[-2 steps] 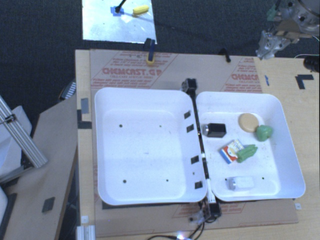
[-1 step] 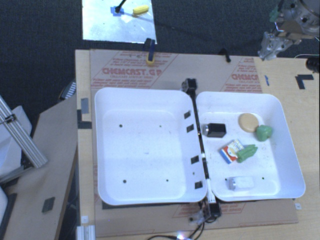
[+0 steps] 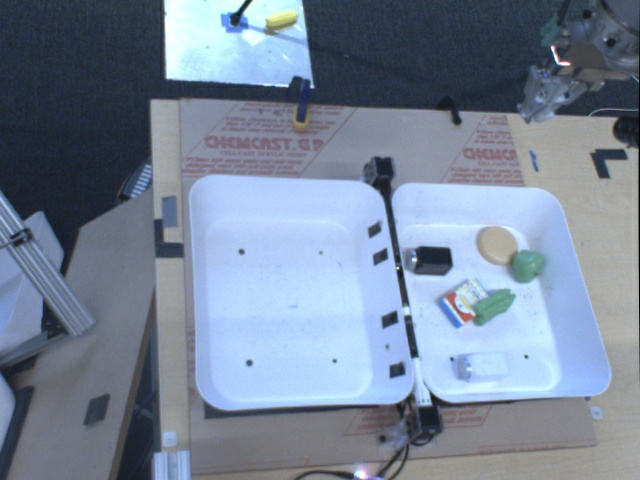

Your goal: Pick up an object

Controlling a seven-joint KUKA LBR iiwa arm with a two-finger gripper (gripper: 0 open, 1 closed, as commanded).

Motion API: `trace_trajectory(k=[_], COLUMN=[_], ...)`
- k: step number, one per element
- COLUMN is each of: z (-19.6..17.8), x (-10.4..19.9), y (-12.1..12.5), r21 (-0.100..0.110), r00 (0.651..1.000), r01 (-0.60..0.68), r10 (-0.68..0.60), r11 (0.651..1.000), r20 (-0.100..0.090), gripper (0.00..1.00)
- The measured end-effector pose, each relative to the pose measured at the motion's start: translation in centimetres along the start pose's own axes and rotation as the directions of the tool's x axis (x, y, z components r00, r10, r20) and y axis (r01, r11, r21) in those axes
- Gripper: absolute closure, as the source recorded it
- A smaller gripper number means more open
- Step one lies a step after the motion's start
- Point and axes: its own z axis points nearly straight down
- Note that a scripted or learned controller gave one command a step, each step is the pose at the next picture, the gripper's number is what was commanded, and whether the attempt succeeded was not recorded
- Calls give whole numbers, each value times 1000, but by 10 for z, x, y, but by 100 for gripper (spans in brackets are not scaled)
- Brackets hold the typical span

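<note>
The right bin (image 3: 570,268) holds several small objects: a black block (image 3: 432,260), a tan round disc (image 3: 497,244), a green lump (image 3: 528,264), a green oblong piece (image 3: 494,306) lying on a small red, white and blue box (image 3: 460,303), and a pale grey block (image 3: 482,367). My gripper (image 3: 540,93) hangs at the upper right corner of the view, above the bench and beyond the right bin's far edge, well apart from all the objects. Nothing shows between its fingers.
The left bin (image 3: 215,218) sits beside the right one, joined by a black-clipped divider (image 3: 395,268). A shiny metal sheet (image 3: 200,38) with a yellow item (image 3: 282,20) lies on the floor at the back left. A yellow and blue clamp (image 3: 299,103) stands at the bench's far edge.
</note>
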Motion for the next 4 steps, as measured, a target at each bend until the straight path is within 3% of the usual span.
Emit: trace_trajectory(k=[4], z=[-5], x=[-10], y=[0], r21=[0], r00=[1000], r01=[1], r10=[-1], r11=[1000], r20=[0], gripper=[100])
